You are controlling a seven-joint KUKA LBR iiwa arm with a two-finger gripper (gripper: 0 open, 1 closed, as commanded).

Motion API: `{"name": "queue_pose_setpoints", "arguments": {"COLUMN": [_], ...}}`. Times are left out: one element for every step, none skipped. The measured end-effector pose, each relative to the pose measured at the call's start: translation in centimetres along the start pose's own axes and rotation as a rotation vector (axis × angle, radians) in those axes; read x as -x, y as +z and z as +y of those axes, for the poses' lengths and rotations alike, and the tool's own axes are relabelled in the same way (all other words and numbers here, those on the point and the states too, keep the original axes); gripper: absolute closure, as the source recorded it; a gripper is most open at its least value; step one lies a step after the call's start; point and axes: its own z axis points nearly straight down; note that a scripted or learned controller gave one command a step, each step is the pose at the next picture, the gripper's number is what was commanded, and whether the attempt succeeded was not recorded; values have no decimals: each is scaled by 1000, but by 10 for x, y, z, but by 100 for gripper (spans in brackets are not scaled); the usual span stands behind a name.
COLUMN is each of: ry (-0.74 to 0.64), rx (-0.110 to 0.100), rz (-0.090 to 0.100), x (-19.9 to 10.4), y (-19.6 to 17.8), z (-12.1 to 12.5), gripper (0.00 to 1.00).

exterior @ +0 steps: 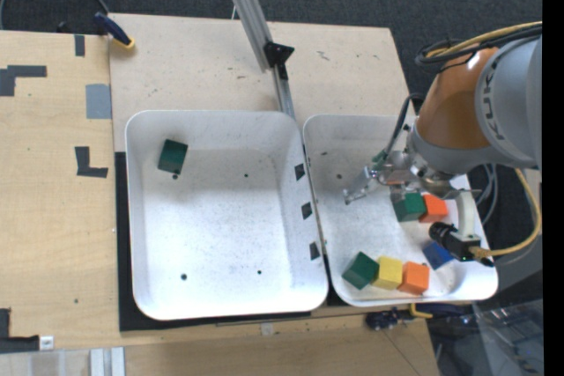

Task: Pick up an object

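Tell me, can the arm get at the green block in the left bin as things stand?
Probably yes. The green block sits alone in the left bin, nothing near it. The gripper hangs over the right bin, so the arm must cross the rims between.

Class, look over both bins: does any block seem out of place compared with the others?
Yes: one dark green block sits alone near the back left corner of the left bin. The other blocks, green, yellow, orange and blue, cluster in the right bin, near the gripper. Nothing looks spilled or damaged.
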Motion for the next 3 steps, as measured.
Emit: {"name": "queue_pose_setpoints", "arguments": {"ry": [-1,-3,-1], "rx": [-1,3,9], "rz": [1,2,1], "x": [-1,-2,0], "y": [54,42,-1], "z": [-2,0,-4], "gripper": [0,100,100]}}
